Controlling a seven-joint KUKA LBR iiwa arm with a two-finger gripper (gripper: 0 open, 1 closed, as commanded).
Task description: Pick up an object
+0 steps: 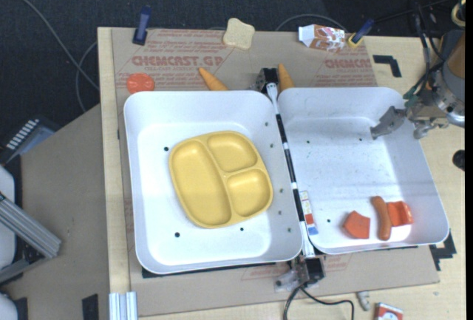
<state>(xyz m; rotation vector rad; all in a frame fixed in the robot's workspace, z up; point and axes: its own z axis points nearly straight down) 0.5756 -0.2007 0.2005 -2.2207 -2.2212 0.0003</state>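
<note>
- Sausage (pixel 381 216), reddish-brown, lying in the near right corner of the right bin (pixel 347 141), roughly along the bin's depth.
- Touching or just beside it on the right, an orange block (pixel 400 213); just left of it and apart, a second orange chunk (pixel 358 225).
- Gripper (pixel 399 121) at the right bin's far right edge, well apart from all three pieces, low over the white floor near the rim.
- Jaws spread open, two grey fingers (pixel 383 123) splayed to either side, nothing between them.
- Grey arm entering from the right, mostly cut off by the frame.
- Left bin (pixel 148 163) holding a yellow three-compartment tray (pixel 220 178), set at a slant near the bin's middle.
- Behind the bins on the desk (pixel 111 89): a slice of toy bread (pixel 239 32), a small carton (pixel 322 37), an orange carrot-like piece (pixel 212 80), a round orange disc (pixel 140 82), a blue clip (pixel 141 25).
- Cardboard sheet with red lettering under the far edge of both bins.
- Black cable lying along the seam between the two bins.
</note>
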